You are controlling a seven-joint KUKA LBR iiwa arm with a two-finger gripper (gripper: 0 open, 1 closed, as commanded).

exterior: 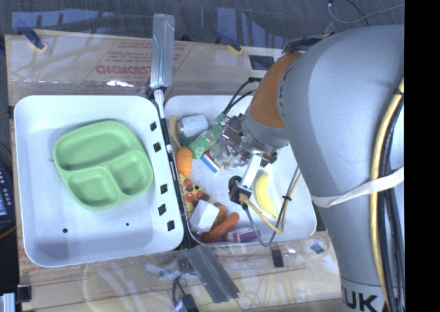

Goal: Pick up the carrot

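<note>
The carrot (184, 163) is lying in the right bin (302, 218), close against its left wall and about midway along it, with a green bottle (203, 143) sitting just beside its upper end and a white cup (204, 214) resting nearer the bin's front edge. The gripper (232, 146) is hanging over the middle of that bin, a little to the carrot's right and apart from it, and I cannot tell whether it is open or closed. A banana (263, 191) is lying toward the right wall, while a green divided plate (103, 163) is sitting in the left bin (34, 235).
</note>
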